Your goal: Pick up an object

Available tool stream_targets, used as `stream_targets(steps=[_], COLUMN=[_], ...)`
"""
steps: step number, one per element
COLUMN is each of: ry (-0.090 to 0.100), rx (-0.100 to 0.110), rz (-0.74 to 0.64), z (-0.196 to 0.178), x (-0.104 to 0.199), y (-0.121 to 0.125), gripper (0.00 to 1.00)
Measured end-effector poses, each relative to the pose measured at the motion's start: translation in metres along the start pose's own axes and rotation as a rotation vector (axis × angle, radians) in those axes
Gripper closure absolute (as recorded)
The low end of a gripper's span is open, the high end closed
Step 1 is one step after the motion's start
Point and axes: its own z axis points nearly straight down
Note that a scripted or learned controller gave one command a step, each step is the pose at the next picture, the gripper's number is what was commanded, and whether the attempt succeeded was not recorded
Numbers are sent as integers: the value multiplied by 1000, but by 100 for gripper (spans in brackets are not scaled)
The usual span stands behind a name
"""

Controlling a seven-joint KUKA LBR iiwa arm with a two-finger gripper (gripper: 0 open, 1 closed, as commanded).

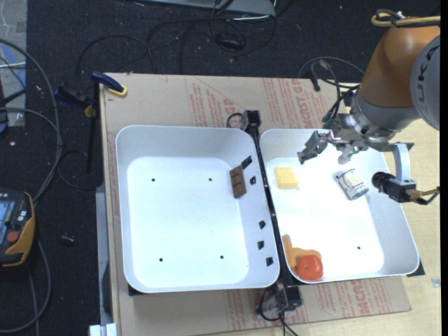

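My gripper (328, 157) hangs over the back of the right bin (392, 219), open, with nothing between its fingers. One dark finger (311, 148) points left toward a yellow block (285, 178) lying on the bin floor, a short way apart from it. The other finger (347, 165) is just above a small white and silver can (352, 185) lying on its side. A red tomato (309, 266) and an orange piece (293, 250) rest together in the right bin's front left corner. A brown bar (238, 181) leans against the left bin's right wall.
The left bin (136, 187) stands beside the right one, with a black divider (262, 187) between them. A black part on a cable (393, 186) hangs from the arm over the right bin's right rim. Cables and a blue and yellow clamp (108, 84) lie beyond the bench.
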Motion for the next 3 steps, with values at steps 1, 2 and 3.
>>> stream_targets(steps=[1,2,3], ry=[0,0,0], rx=[-3,0,1], rz=[-3,-2,-1], z=[-32,-40,-30], x=[40,64,77], y=[-15,-22,-9], gripper=[0,0,0])
